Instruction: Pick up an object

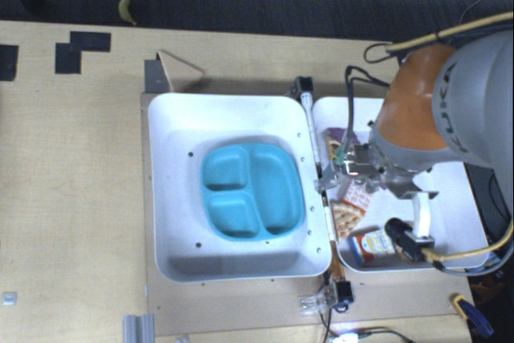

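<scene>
Hand: the hand (353, 173) hangs low over the right white bin's (458, 197) left side; its grip state cannot be told.
Object: a red-and-white bottle (371, 244) lies near the bin's front wall, long axis left-right.
Left white bin (173, 173): holds a blue three-compartment plastic tray (252, 189).

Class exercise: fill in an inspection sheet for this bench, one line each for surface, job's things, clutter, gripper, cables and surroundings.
Surface: pale wooden bench with black tape patches at far left; two shallow white bins side by side.
Job's things: blue three-compartment plastic tray in the left white bin; small packets and a red-labelled bottle in the right white bin.
Clutter: two small yellowish scraps on the dark floor.
Gripper: grey arm with orange band reaches over the right bin; gripper low among the packets.
Cables: black and tan leads along the arm.
Surroundings: dark carpet behind the bench.
</scene>
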Tool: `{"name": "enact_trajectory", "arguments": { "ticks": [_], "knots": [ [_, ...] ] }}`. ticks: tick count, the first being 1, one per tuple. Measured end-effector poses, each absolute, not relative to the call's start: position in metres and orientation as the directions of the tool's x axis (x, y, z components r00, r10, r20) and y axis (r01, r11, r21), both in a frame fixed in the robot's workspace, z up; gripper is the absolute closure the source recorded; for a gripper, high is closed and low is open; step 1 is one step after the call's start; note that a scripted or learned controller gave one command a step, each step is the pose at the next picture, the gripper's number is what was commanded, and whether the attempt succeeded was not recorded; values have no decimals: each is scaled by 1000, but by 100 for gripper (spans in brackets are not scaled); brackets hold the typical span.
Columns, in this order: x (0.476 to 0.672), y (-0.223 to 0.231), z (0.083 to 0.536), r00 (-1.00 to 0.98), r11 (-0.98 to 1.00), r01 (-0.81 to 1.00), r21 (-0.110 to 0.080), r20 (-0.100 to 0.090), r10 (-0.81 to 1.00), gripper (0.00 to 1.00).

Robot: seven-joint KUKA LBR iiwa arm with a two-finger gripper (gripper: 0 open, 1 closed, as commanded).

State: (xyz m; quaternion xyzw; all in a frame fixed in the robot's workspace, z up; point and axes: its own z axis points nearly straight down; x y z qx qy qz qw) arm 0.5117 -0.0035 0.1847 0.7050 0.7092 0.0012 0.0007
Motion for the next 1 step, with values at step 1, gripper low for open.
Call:
{"name": "enact_trajectory", "arguments": {
  "ticks": [1],
  "knots": [
    [512,-3,185,-6,6,1000,3,1,1000,0]
  ]
}}
